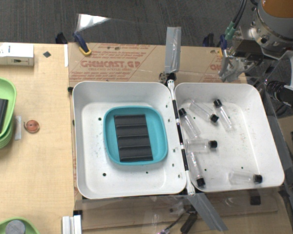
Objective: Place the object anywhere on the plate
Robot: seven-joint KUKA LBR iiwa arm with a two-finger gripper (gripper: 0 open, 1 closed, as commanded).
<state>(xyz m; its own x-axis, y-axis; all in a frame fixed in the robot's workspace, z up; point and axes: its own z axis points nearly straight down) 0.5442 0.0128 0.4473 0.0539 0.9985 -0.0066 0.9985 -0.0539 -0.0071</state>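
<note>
Your gripper (230,68) hangs above the far edge of the right shallow white bin (263,130), near its back right corner, and from this slant you cannot tell how it is set; nothing shows in its grasp. Look below and to the left of it: the task's things, several clear plastic vials with black caps (219,112), lie scattered flat on the floor of that right bin, all well apart from the gripper. One vial rests near the bin's front right corner (245,178), another along its left wall (188,122). You will find the teal square plate (158,130) in the middle of the left white bin (85,145), just beside the right bin, with a dark ribbed rectangular insert (132,136) lying on it. No vial sits on the plate. On the wooden desk (44,169) to the left stands a green plastic tray (5,106)
</note>
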